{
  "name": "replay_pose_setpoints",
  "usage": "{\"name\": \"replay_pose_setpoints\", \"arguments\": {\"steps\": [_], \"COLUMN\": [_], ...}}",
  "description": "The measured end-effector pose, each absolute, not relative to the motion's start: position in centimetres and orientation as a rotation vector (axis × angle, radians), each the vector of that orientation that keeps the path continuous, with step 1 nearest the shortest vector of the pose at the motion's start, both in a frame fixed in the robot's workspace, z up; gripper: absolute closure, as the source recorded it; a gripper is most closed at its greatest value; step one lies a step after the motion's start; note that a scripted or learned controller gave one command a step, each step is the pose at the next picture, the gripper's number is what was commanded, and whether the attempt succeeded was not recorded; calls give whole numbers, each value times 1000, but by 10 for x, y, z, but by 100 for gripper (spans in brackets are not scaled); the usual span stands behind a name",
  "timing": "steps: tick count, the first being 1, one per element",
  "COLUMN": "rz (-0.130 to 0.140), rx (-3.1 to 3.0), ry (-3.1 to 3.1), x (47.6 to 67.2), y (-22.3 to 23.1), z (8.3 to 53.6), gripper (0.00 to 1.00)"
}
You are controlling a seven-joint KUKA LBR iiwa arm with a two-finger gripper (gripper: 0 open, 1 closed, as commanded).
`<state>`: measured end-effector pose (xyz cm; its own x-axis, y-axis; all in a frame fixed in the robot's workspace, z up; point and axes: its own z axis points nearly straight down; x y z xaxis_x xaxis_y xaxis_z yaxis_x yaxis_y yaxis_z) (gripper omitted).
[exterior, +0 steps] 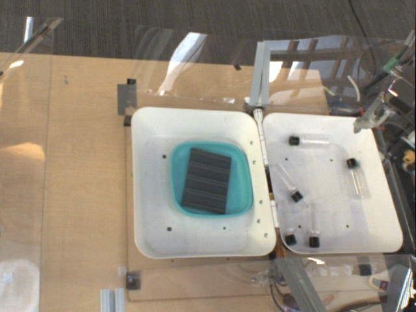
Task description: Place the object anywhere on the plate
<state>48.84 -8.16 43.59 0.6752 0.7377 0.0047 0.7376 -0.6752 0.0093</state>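
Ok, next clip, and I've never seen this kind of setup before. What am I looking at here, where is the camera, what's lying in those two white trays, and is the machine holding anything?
There is one picture, from a fixed camera above a wooden bench, looking down at a slant. Two shallow white bins sit side by side. In the left bin lies a teal plate, and a dark ribbed rectangular block already rests on it, well inside the rim. The right bin holds several small clear tubes with black caps, scattered apart. The machine is a robot arm that reaches in from the right; at the right edge some equipment and cables show, too cropped to tell its gripper's state. Nothing can be seen held. The job was to put the object on the plate, and it looks done.
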Motion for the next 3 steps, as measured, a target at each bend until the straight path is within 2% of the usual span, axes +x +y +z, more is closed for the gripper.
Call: {"name": "replay_pose_setpoints", "arguments": {"steps": [1, 2, 3], "rz": [14, 13, 13], "rx": [3101, 3120, 3119], "ry": [475, 324, 323], "x": [500, 488, 488], "y": [-92, -148, -206], "z": [436, 436, 436], "gripper": [0, 0, 0]}}
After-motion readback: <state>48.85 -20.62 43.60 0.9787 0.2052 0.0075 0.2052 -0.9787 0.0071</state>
